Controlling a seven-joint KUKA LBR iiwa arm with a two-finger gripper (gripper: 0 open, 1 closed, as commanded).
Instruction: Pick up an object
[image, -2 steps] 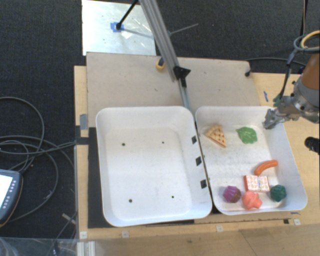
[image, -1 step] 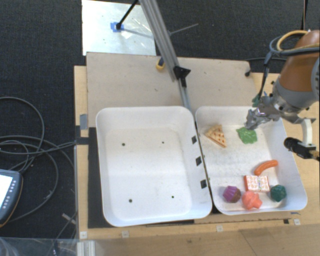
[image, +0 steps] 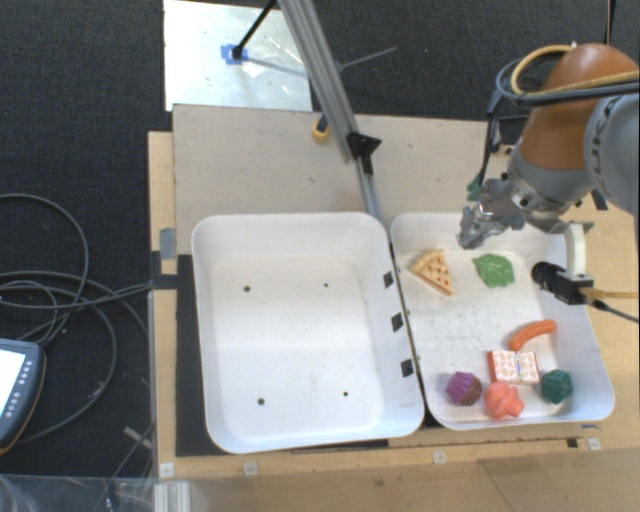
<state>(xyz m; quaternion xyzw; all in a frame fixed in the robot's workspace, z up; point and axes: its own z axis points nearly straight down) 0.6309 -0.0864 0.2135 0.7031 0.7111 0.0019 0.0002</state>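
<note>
The left bin (image: 300, 330) offers wide open floor for a gripper to pass. In the right bin (image: 470, 320), the middle floor is free. Obstacles crowd its corner at five o'clock: purple piece (image: 463, 388), red piece (image: 504, 400), pink box (image: 513, 367), dark green piece (image: 556, 386), sausage (image: 531, 333). At twelve o'clock lie a waffle slice (image: 433, 271) and green leaf (image: 494, 269), just below the gripper (image: 478, 232).
</note>
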